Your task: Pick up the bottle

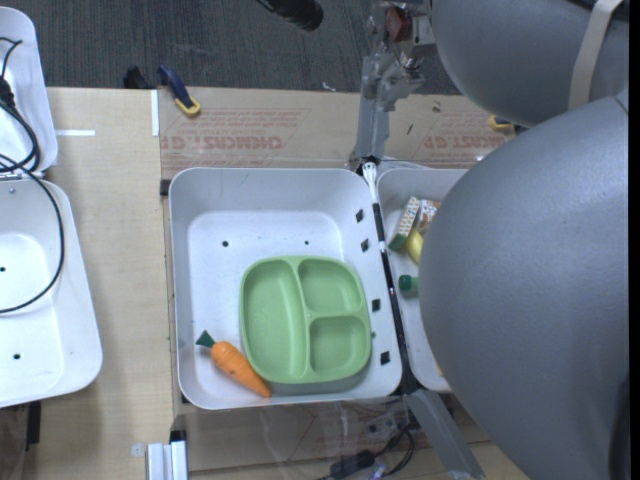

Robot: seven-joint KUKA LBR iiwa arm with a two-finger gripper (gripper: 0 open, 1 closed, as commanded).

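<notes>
The left bin (185,268) holds one toy carrot (236,364) at its near-left corner and one green divided plate (305,318) with three compartments, the carrot lying just beside the plate's near-left edge. Across the shared rim, the right bin (392,183) shows a small cluster against its left wall: one item with a printed wrapper (420,212), one yellow piece (414,245) just below it, and one small green piece (407,285) nearer the camera. Any of these could be part of the bottle, but I cannot tell which, since the grey arm (530,308) covers the rest of that bin. The gripper's state cannot be told from this view. To do the pick well, I judge the approach should come down clear of the bin's left wall, centre on the bottle's body across its narrow width, and close only once the neighbouring pieces are outside the grasp.
</notes>
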